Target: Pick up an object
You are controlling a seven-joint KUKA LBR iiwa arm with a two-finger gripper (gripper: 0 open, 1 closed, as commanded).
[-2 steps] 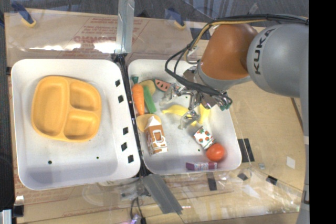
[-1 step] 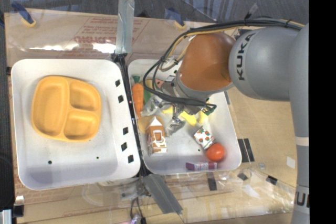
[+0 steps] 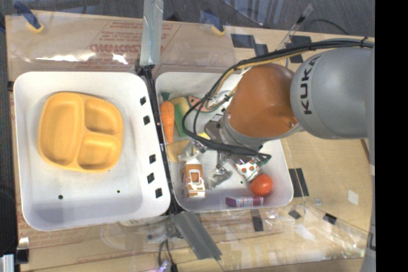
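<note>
My gripper (image 3: 220,170) hangs low in the middle of the right bin (image 3: 280,165), under the arm's orange band. An orange and white carton (image 3: 193,180) lies just to its left. A small red and white packet (image 3: 247,168) lies just to its right, with a red tomato (image 3: 261,185) beyond it. Along the bin's left wall there is an orange carrot (image 3: 167,121), with a green item (image 3: 181,115) beside it and a yellow piece (image 3: 176,151) below. The arm hides the back of the bin.
A purple and pink tube (image 3: 245,201) lies along the right bin's front wall. The left bin (image 3: 83,200) holds a yellow divided plate (image 3: 80,130). Black cables (image 3: 255,60) loop over the arm. A taped divider (image 3: 150,111) runs between the bins.
</note>
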